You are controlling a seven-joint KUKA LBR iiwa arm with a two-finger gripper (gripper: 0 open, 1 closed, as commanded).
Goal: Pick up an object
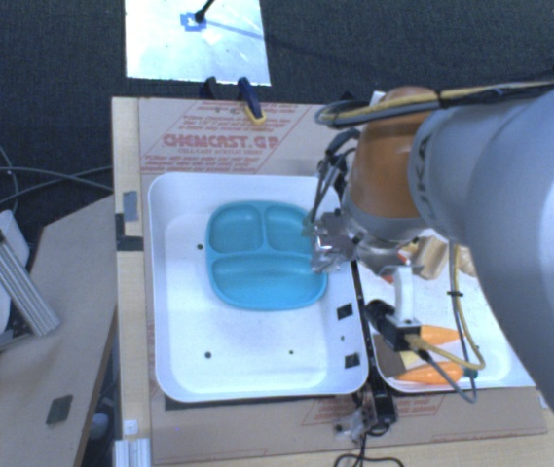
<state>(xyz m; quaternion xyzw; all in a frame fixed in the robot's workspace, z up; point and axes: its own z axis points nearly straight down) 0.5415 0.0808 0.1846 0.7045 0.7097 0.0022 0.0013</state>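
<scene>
— Plate [262, 258]: location?
— Blue, three compartments; it is seen lying flat in the left bin [184, 358], toward the right wall.
— Gripper [321, 251]?
— It is placed at the plate's right edge; whether the plate is touched cannot be told, nor how the gripper is set.
— Other entries?
— Orange carrot-like pieces [430, 337] and a beige item [432, 256] are listed in the right bin [500, 373], partly hidden by the arm [491, 183].

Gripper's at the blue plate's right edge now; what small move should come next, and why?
Probably ease down a little over the rim: the gripper sits at the blue divided plate's right edge in the left bin, and no grasp shows yet.
</scene>
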